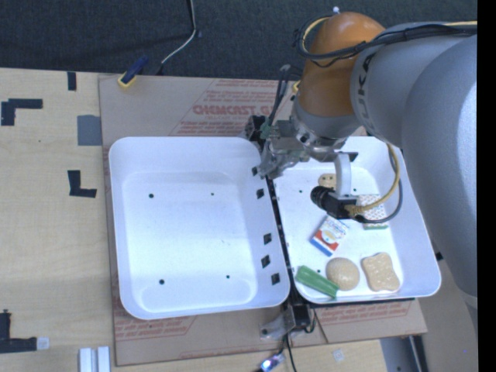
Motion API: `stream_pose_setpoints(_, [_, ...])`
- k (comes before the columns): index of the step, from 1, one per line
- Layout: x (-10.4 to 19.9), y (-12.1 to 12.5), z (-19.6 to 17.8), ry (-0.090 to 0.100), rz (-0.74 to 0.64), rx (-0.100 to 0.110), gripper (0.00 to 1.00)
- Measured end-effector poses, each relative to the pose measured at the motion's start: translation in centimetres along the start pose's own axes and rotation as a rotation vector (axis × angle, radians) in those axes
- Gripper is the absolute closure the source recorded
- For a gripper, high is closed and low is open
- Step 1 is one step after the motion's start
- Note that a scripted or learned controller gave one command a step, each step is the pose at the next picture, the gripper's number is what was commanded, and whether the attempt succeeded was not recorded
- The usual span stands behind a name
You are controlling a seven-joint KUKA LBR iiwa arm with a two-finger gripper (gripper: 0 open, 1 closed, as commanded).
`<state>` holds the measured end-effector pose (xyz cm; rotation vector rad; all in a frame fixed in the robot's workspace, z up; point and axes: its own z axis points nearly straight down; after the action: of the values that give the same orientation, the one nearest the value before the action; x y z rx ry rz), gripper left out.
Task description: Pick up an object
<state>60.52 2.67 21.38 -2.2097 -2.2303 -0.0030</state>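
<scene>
Pick-up task at an early stage: nothing is lifted, and no object is seen in the tool (273,160), which hangs at the far end of the wall shared by the two bins, over the far left corner of the right-hand bin (425,263). Whether the tool is released or clenched cannot be told from this angle. All candidate objects lie in the right-hand bin, apart from the tool. A green bar (317,281) sits in the near left corner, a round beige lump (342,273) just beside it, and a ridged beige slab (381,272) next along the near edge. A small blue, white and red packet (329,235) rests near the middle, a red-and-white patterned piece (372,205) lies toward the right edge, and a small pale disc (328,180), partly hidden by the wrist, lies toward the far edge. The left-hand bin (124,208) holds nothing to pick. What is left, by this reading, is the whole grasp: travel over an object, descent, closing and lift. Likely obstacles are the shared wall close under the tool and the crowding of the three near-edge objects. The arm (418,91) screens the bin's far right corner. Both bins rest on a printed cardboard sheet (178,107) on the worktop (46,231).
</scene>
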Motion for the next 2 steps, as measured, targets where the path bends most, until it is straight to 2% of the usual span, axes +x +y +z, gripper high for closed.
stream_pose_setpoints(1, [10.95,-4.26,8.95,-0.001,-0.001,0.011,1.0])
stream_pose_setpoints(2, [10.27,-3.92,8.44,-0.003,0.007,0.003,0.0])
